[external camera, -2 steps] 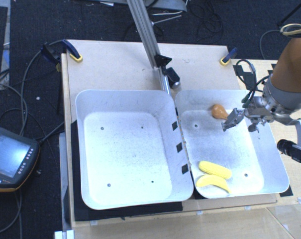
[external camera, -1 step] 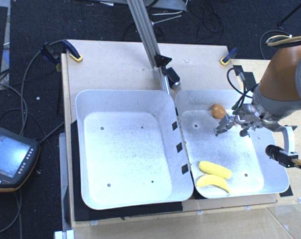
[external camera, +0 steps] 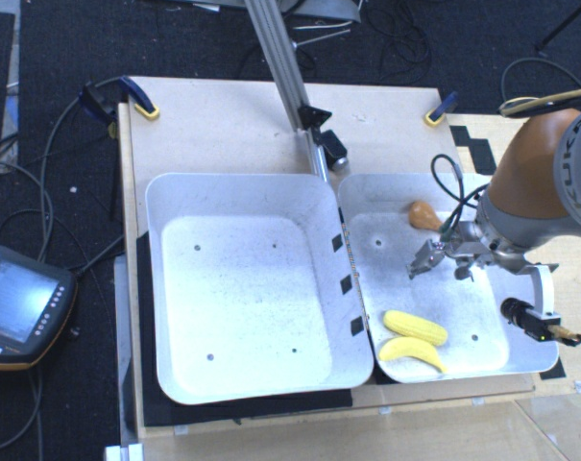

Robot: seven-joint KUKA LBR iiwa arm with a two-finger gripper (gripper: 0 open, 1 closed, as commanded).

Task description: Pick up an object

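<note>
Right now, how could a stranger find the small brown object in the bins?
Look in the right-hand shallow white bin, at its far end. The small rounded orange-brown object lies there alone, beyond the claw. The corn-like yellow piece and yellow banana lie at the near end.

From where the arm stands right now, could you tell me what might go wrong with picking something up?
1. The hand hangs over bare bin floor, between the brown object and the corn cob; closing there would likely grab nothing.
2. The corn cob and banana lie close together, so a grab could nudge one aside.
3. The banana sits near the right bin's front wall, leaving little room.
</note>
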